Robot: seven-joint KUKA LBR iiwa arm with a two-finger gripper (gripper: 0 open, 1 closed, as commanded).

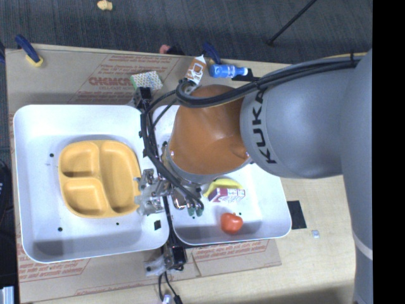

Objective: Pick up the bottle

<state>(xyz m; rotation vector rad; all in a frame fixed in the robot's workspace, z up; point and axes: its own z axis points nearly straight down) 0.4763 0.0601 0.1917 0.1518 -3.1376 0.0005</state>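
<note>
Your grey arm (297, 125) looms over the right white bin (278, 223); whether the gripper (166, 198) is apart or together, you cannot tell. Approach step: locate the bottle first.

The arm (266, 132) covers most of the right bin (278, 223) (near corner open beside a tomato (231, 222)).

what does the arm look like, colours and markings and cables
The arm is smooth grey with black KUKA lettering, then a broad orange band above the wrist. Black cables loop alongside it. The gripper is bare metal.
</note>
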